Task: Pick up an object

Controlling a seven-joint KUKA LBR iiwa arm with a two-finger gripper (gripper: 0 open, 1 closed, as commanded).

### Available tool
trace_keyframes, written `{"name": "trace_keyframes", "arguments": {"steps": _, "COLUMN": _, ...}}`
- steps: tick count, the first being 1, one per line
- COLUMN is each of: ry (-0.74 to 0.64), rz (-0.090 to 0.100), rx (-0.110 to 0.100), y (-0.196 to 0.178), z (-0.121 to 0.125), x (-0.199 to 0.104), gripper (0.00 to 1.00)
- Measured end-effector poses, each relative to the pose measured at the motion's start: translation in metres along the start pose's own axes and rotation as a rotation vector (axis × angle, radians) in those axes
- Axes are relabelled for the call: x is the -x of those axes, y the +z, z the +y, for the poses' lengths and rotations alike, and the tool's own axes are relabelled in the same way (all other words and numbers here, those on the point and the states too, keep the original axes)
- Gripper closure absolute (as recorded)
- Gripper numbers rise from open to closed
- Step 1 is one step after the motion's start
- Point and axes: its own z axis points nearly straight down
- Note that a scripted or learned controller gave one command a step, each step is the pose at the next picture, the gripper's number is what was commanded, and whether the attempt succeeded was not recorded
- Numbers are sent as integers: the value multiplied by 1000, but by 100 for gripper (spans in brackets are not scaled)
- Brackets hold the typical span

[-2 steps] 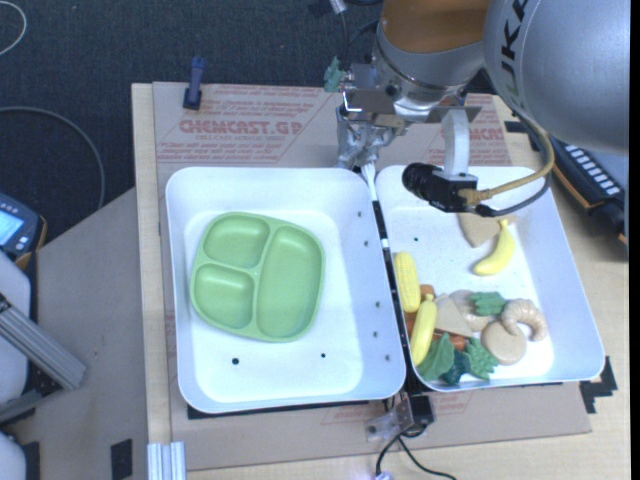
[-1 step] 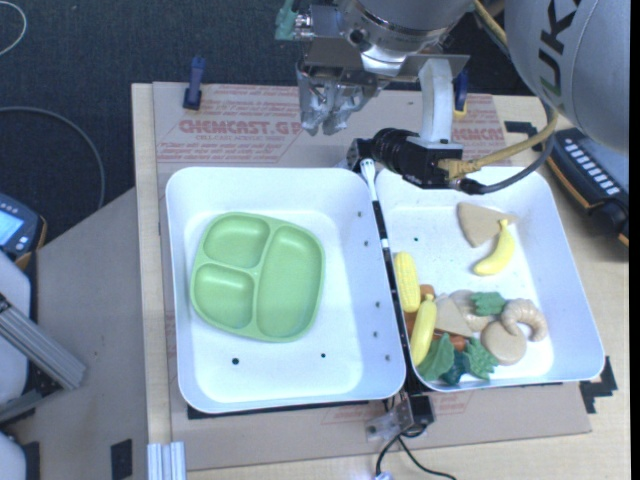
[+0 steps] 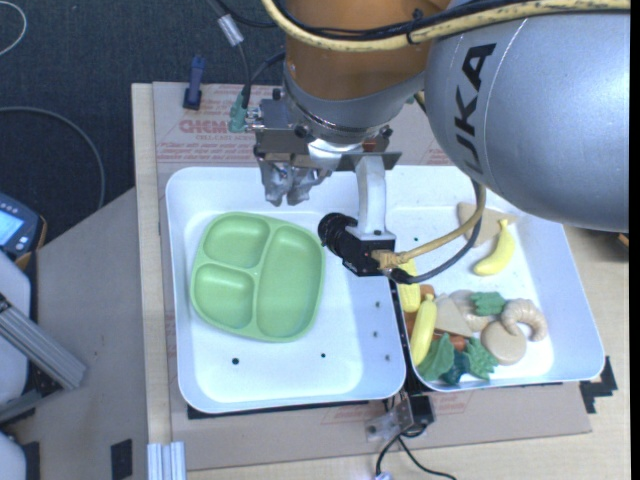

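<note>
**Gripper poised over the left bin's far rim, nothing between its fingers**

The gripper (image 3: pixel 287 185) hangs just above the far edge of the left bin (image 3: pixel 200 373), close to the back of the green divided plate (image 3: pixel 258 276). Its two short fingers point down and sit nearly together – clenched or close to it – and no object shows between them.

The plate lies toward the left and far side of its bin, leaving bare white floor along the near edge and the right wall. In the right bin (image 3: pixel 575 298) the toy food is heaped in the near-left corner: a yellow banana (image 3: pixel 497 252) lies apart near the middle, a second yellow piece (image 3: pixel 423 330) rests along the dividing wall, and a pale croissant-like piece (image 3: pixel 523 318), a beige disc (image 3: pixel 503 346) and green leafy pieces (image 3: pixel 470 360) crowd together. That bin's far half is mostly hidden by the arm (image 3: pixel 540 88).

A black fitting (image 3: pixel 350 243) with a yellow cable sits over the shared rim between the bins.

Both bins rest on a brown cardboard sheet (image 3: pixel 160 268) – beyond it, dark carpet (image 3: pixel 80 48) with loose cables.
</note>
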Motion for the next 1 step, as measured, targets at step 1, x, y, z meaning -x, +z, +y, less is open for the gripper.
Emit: {"name": "trace_keyframes", "arguments": {"steps": 1, "ry": 14, "rz": -1, "rx": 5, "y": 20, "z": -45, "x": 88, "gripper": 100}}
